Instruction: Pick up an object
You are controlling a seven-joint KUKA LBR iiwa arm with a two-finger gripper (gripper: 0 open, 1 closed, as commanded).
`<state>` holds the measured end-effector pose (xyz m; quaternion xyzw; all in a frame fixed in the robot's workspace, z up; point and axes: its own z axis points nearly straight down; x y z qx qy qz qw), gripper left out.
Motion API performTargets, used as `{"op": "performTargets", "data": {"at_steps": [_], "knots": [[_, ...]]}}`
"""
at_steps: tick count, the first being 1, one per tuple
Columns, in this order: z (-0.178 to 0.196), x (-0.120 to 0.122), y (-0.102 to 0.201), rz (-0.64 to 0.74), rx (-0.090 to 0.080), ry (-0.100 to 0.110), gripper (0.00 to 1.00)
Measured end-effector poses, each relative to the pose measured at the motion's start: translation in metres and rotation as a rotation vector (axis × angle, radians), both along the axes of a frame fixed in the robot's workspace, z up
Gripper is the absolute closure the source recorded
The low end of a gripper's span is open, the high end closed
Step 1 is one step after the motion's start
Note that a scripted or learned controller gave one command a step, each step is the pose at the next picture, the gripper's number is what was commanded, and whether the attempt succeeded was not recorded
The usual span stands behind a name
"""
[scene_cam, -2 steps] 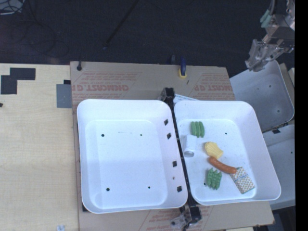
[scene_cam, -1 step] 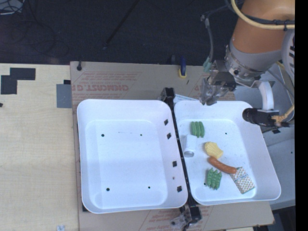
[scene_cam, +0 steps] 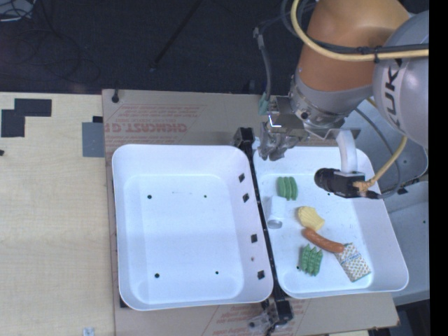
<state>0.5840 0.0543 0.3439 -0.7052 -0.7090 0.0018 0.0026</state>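
Gripper (scene_cam: 274,148), opening indeterminate, hangs at bin (scene_cam: 378,219) corner; advise centring over green pod (scene_cam: 287,187) before descent

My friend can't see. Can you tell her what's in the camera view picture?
The robot's gripper hangs over the far left corner of the right bin. In that bin lie a green ridged toy, a yellow toy, an orange sausage shape, green pods and a patterned block. The left bin sits beside it.

One camera sits above the bench (scene_cam: 49,257), looking down at a slant. It frames the left bin (scene_cam: 182,236) and right bin (scene_cam: 381,247) whole; the arm (scene_cam: 350,33) reaches in from the right.
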Motion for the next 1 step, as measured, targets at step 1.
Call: {"op": "performTargets", "data": {"at_steps": [1], "knots": [[-0.0364,0.0002,0.0742,0.0,-0.001,0.001,1.0]]}}
